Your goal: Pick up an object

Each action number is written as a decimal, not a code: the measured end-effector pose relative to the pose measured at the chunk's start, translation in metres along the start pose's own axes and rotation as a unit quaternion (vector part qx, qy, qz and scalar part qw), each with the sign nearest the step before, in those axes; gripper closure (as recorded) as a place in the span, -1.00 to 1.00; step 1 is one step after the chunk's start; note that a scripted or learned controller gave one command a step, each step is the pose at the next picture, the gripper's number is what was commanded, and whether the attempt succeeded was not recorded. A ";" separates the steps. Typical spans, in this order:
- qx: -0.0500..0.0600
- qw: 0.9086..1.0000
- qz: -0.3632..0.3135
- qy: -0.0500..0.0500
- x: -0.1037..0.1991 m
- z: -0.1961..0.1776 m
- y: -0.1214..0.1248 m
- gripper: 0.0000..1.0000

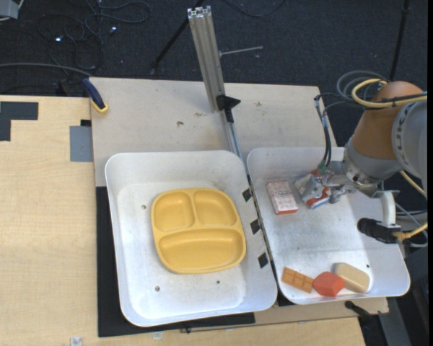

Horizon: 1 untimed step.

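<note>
Reaching in from the right, the grey arm with its orange band (385, 125) carries the 2-finger gripper (316, 191) low over the right shallow white plastic bin (390, 280), in its far half. Whether the gripper is released or clenched cannot be told; the metal parts blur together and nothing is seen between them.

Just left of the gripper lies a small flat rectangular packet, pale with red-pink print (282, 197), resting on the bin floor, close to the tool but apart from it.

Along the near edge of the same bin sit 3 items in a row: a flat orange-brown ridged wafer-like block (297, 279), a rounded red glossy lump (328, 285) touching it, and a smooth beige oblong block (352, 277) against the red lump's right side.

The left shallow white plastic bin (130, 186) holds 1 yellow moulded plastic tray with 3 compartments and rounded corners (198, 229), lying flat near its centre. Both bin floors look scuffed and speckled.
</note>
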State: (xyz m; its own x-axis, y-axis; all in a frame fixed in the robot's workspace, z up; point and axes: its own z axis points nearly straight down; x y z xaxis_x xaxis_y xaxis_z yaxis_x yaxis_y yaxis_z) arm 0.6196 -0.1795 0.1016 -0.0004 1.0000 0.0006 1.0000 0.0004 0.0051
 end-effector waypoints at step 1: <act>0.001 1.000 0.000 -0.001 -0.005 -0.063 0.003 1.00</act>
State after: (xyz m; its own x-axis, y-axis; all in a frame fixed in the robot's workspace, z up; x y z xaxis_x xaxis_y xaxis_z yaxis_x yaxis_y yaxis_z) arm 0.6222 -0.1848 0.1643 -0.0013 1.0000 -0.0014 1.0000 0.0013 0.0032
